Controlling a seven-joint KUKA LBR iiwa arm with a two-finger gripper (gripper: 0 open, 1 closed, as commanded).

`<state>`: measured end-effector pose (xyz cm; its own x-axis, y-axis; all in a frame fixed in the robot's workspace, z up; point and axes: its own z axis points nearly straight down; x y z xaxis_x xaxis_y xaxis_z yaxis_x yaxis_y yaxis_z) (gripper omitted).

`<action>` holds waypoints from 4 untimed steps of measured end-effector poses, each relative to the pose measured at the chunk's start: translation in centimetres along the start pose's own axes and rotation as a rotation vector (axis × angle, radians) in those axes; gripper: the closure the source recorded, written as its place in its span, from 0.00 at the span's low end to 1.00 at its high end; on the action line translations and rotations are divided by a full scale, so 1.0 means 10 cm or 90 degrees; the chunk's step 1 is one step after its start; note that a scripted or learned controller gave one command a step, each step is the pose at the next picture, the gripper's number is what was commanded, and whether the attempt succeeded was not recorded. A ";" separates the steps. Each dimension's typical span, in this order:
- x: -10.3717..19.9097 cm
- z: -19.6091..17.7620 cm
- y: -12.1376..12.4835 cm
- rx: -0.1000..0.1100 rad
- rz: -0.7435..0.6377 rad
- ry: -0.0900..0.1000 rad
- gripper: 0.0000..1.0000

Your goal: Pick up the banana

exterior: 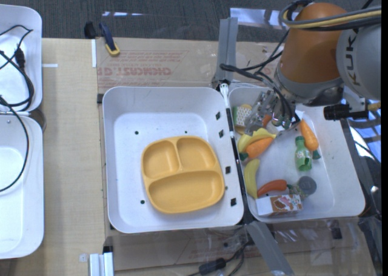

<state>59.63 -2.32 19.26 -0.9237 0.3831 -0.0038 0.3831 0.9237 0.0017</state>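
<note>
The banana (251,176) lies in the right-hand bin (339,205), hard against that bin's left wall, a pale yellow curve running roughly up and down the view. Just above it sits an orange carrot-like piece (259,145) resting on another yellow piece (245,141), and just below and to its right lies a small red and orange pepper-like toy (271,187) with a brown printed box (284,203) beneath that. The gripper (271,113) hangs over the upper left part of the same bin, above the yellow and orange pieces and near a pale cube-like item (243,114); from here I cannot tell whether it is parted or closed, as the metal is a blur against the clutter.

To my eye it stands too far up the bin for the banana, so the approach looks not yet finished. Doing this well means shifting toward the near edge, along the wall, until it is over the banana's middle. The fingers should close across the narrow width, not along the curve, and the wall leaves little room on one side, so a slight turn of the wrist may help. The red toy touches or nearly touches the lower end; gripping higher up would avoid catching it. The yellow divided plate (182,173) in the left bin (118,165) is well apart and no concern.
</note>
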 end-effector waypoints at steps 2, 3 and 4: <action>0.58 0.27 -1.00 0.002 0.055 0.002 0.00; 0.04 1.01 -0.83 0.001 -0.018 0.002 0.00; 0.04 0.92 -0.82 0.000 -0.016 0.000 1.00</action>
<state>56.19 -9.80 10.06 -0.9333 0.3591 -0.0041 0.3591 0.9333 0.0022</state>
